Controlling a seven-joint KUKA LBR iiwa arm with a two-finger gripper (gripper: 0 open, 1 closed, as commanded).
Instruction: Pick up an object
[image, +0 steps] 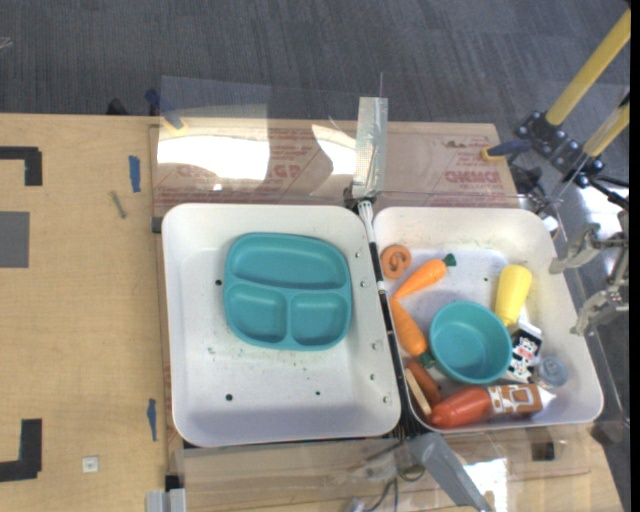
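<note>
Partly hidden, a carrot (408, 328) lies under the bowl (468, 342).

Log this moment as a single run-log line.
left bin: teal divided plate | right bin: teal bowl, carrots, yellow piece, other toys | nothing lifted

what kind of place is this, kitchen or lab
Probably a robotics lab bench, not a kitchen: two white bins sit on a taped cardboard surface, holding toy food like a plastic carrot and a teal divided plate.
</note>
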